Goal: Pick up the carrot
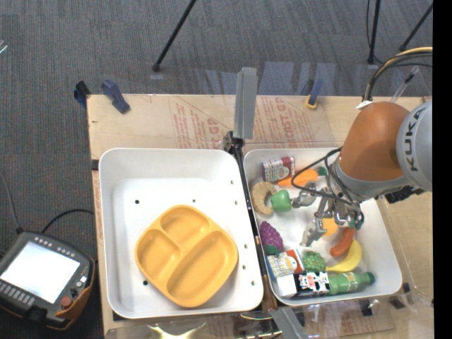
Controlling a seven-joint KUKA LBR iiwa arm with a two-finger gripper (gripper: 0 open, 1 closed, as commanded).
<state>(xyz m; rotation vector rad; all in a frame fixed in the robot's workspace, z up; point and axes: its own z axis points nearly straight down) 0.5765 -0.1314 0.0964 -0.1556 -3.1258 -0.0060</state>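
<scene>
The carrot [305,178], orange with a green top, lies near the back of the right bin [390,249], between a red-and-white can [277,168] and the arm's orange wrist band. My gripper [306,218] hangs low over the middle of that bin, just in front of the carrot and apart from it. Its two metal fingers stand spread, one [301,200] by a green ball [281,200], the other [311,234] lower down. Nothing sits between them, so the gripper is open.
The right bin also holds a beige ring [264,196], purple grapes [270,236], a small orange piece [328,227], a red sausage [342,241], a banana [346,259], broccoli [313,261], cartons and a green bottle [347,282]. A yellow divided plate [186,255] lies in the left bin [113,210].
</scene>
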